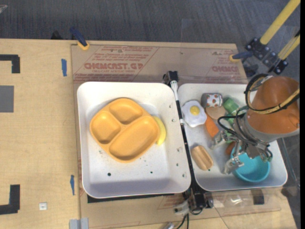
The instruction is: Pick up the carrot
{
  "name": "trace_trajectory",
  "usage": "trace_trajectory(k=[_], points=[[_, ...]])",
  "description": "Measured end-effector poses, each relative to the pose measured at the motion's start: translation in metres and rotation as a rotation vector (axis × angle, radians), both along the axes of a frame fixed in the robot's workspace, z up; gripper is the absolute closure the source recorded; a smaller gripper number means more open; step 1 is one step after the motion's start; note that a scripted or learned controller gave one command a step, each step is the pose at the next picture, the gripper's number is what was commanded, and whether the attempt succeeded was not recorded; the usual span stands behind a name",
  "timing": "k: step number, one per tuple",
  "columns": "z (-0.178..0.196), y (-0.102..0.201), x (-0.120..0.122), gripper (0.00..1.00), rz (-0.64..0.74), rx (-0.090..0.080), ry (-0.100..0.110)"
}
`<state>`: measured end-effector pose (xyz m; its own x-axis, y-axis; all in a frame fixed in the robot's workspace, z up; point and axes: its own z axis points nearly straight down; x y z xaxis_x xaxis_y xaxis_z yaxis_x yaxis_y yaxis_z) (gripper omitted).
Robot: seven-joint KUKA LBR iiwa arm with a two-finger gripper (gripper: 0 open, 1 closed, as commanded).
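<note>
Currently hand (pixel 237 152) low in right bin (pixel 281 175), grip state unreadable. Carrot (pixel 211 126) just left, beside hot dog (pixel 202 157) and fried egg (pixel 194 112). Shift left, descend, straddle carrot only.

I see two white bins side by side. The left bin (pixel 90 175) holds an orange divided plate (pixel 125 129), with a yellow piece (pixel 161 130) touching its right edge. In the right bin (pixel 281 175): toy fried egg (pixel 193 112), hot dog (pixel 202 157), carrot (pixel 211 127), a green item (pixel 230 104) and a blue bowl (pixel 252 171). The gripper (pixel 233 151) is low between carrot and bowl, amid cables.
</note>
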<state>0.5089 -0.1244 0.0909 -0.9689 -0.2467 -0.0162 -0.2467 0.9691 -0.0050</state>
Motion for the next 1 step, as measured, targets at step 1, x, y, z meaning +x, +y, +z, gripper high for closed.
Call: trace_trajectory(k=[1], points=[[-0.0002, 0.0297, 0.067, 0.0, -0.416, 0.008, 0.0]])
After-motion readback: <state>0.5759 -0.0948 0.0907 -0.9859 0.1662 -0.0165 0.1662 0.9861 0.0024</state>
